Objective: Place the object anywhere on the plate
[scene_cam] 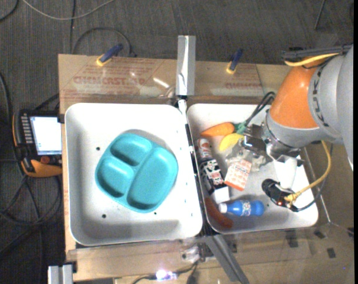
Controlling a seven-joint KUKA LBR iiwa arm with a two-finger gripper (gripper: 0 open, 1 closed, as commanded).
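Observation:
A teal plate [137, 171] with three compartments lies in the left bin [78, 218], and nothing rests on it. My gripper [250, 148] hangs low over the right bin [306, 218], beneath the orange-banded wrist [294, 102]. It is right beside a yellow object [229, 141] and an orange carrot [216, 129], and just above an orange-and-white packet [239, 174]. The wrist hides how the gripper meets these things.
In the right bin there are also a small bottle with a blue label [242, 207], a dark bottle with a printed label [210, 169], and a brown item [218, 213] at the front. A yellow cable [312, 185] loops by the arm. A handheld pendant [36, 141] sits left of the bins.

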